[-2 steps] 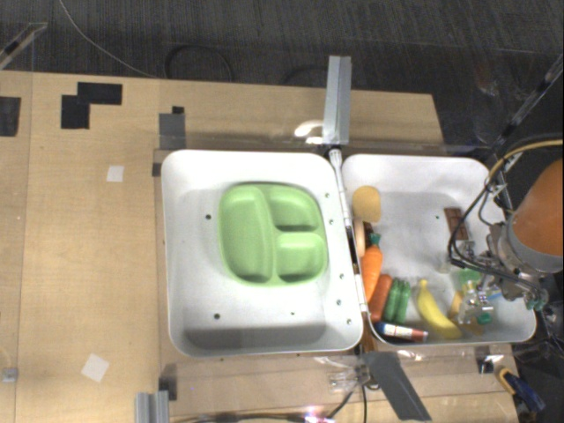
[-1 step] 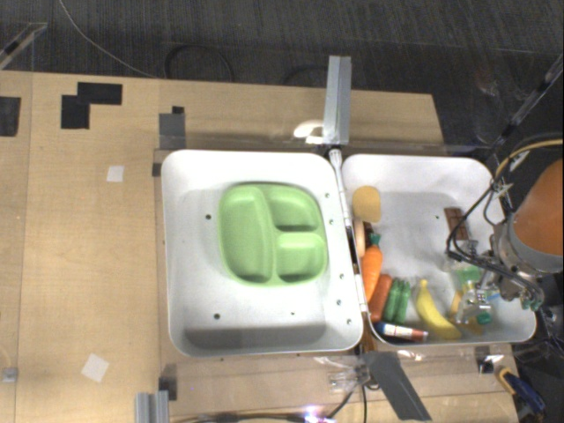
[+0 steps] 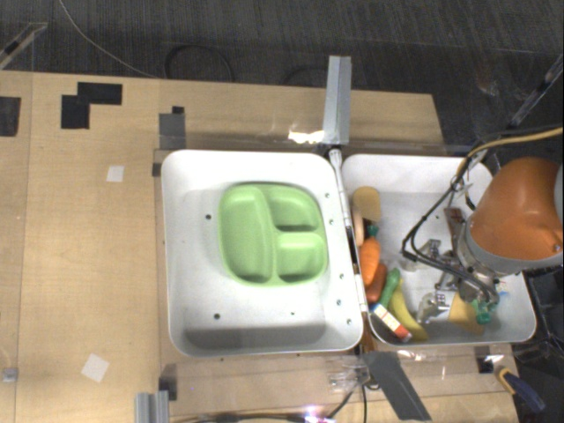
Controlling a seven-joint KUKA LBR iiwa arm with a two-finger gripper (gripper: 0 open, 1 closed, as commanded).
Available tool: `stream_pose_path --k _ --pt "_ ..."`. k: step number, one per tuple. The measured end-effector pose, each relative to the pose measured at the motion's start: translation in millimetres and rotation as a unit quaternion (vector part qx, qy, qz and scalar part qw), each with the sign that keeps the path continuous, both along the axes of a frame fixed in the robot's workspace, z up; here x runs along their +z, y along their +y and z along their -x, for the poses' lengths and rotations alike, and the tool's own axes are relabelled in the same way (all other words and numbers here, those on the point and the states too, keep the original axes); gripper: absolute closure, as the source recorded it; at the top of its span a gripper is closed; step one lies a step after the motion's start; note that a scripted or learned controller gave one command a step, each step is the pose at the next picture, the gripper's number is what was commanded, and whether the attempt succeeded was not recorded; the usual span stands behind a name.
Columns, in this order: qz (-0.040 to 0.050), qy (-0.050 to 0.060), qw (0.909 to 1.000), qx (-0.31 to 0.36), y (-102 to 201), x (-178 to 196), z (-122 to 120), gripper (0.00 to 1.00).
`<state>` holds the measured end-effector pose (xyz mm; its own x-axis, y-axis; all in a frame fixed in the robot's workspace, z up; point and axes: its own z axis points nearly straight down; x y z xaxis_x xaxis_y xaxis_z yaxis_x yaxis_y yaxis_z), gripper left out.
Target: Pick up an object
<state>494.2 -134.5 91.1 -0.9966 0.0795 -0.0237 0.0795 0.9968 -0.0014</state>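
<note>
Right bin crowded along its left wall

Toys (image 3: 381, 280) pile beside the divider (image 3: 346, 227); the right bin's (image 3: 414, 176) upper floor lies bare; a green tray (image 3: 270, 233) fills the left bin's (image 3: 189, 236) middle.

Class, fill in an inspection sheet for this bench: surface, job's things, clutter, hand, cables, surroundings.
Surface: wooden bench bearing two white bins.
Job's things: carrot, banana and other small items piled along the right bin's left side.
Clutter: green divided tray in the left bin.
Hand: hand low in the right bin; finger state unclear.
Cables: yellow and black cables near the arm.
Surroundings: dark carpet behind the bench.
</note>
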Motion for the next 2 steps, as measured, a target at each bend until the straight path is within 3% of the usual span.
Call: stream_pose_path --k 1,2 --pt "0.0009 0.006 1.0 0.008 -72 42 -2 0.0" --pt "-0.0002 0.004 0.9998 -0.019 -71 -1 2 0.0"
